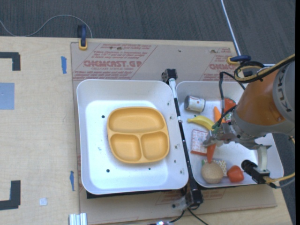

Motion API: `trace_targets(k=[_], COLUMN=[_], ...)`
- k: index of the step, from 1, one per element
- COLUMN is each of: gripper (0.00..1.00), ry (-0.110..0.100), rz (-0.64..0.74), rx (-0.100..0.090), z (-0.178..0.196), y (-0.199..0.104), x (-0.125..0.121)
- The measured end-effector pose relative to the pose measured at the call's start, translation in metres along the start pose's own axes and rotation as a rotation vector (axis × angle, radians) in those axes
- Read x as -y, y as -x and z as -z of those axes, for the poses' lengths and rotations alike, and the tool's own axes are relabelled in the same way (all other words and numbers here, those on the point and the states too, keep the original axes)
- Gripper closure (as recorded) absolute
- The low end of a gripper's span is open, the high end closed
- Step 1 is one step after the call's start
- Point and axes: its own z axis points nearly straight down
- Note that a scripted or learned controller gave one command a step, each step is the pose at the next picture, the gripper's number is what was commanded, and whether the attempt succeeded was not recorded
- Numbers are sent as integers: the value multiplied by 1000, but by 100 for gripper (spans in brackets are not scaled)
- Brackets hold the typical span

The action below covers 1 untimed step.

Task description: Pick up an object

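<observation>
1. The left bin [89, 139] holds a yellow divided plate [138, 134] lying flat at its middle.
2. The right bin [197, 86] holds the small items, with the arm [262, 104] reaching over it from the right.
3. The gripper [216, 137] is low among the items at the bin's middle, beside a card [198, 141]; whether it is apart or together cannot be told.
4. A banana [200, 121] lies just far of the gripper, a grey can [194, 103] beyond it at the far left.
5. A bun [212, 172] and a tomato [235, 174] sit near the bin's near edge.
6. A carrot [216, 113] lies right of the banana.
</observation>
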Motion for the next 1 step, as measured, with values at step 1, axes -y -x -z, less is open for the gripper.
trace_targets(k=[1], gripper=[100], ry=[-9], rz=[2], rx=[0], z=[77], y=[-82], x=[28])
